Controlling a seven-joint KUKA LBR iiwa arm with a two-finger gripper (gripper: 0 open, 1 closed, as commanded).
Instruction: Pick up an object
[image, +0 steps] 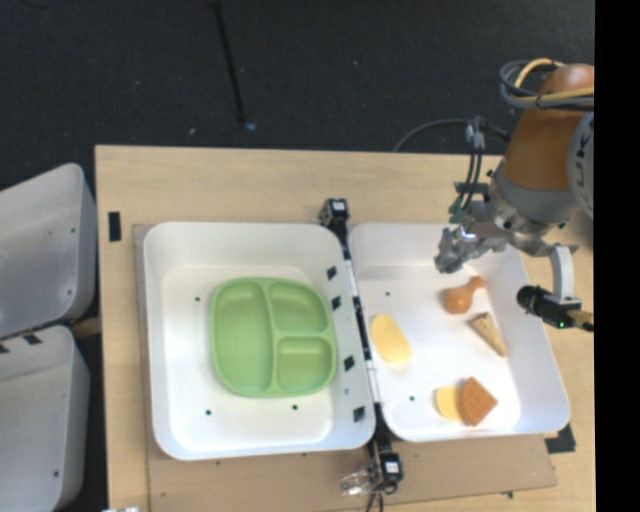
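Drumstick-shaped toy food (461, 296), brown with a paler stub end, is the piece we take as the likeliest target: it lies in the right bin (540, 395), near its far side, just below and slightly right of our gripper (453, 250) as the camera sees them. Its long axis runs on a slant, from the rounded body at lower left up to the narrow end at upper right. We judge that the coming move turns on this offset: a short shift toward the near side of the bin, then straight down.

Our gripper hangs over the far part of the same bin, apart from the piece and holding nothing; how wide it stands we cannot tell from this angle.

Farther toward us lie a yellow oval piece (390, 339), a tan wedge (489, 333), and an orange square waffle-like piece (476, 401) overlapping a small yellow disc (446, 402). The left bin (170, 420) holds a green divided tray (272, 336).
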